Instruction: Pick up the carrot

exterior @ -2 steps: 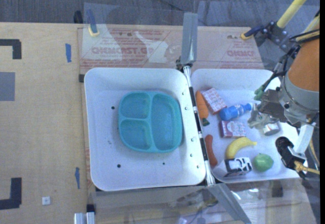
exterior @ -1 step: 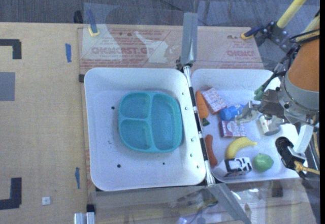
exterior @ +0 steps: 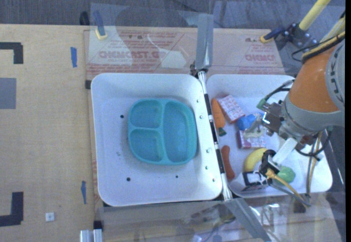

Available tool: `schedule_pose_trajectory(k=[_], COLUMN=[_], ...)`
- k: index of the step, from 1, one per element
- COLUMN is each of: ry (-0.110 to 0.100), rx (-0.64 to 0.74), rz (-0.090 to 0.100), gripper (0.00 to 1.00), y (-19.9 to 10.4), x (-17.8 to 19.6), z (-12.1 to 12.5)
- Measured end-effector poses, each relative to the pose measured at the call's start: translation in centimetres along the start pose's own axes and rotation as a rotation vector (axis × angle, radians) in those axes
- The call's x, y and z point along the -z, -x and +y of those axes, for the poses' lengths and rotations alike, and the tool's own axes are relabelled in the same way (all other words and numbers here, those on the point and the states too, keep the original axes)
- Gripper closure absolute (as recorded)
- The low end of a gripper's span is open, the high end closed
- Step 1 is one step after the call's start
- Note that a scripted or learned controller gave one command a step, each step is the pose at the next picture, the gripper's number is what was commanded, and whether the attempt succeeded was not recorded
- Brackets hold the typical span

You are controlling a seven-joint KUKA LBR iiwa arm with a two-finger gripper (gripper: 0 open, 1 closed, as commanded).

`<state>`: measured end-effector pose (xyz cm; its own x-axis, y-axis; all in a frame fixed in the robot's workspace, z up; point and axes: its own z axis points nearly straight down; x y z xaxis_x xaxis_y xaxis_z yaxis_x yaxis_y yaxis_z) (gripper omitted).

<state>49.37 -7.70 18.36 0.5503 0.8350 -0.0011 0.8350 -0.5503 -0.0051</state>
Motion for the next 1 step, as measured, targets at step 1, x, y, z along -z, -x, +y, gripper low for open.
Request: schedule_pose_trajectory(k=[1], ry=[0.010], rx=[0.250], rz=[0.005], gripper=[0.00], y=[2.92], x=[-9.57], z=[1.01])
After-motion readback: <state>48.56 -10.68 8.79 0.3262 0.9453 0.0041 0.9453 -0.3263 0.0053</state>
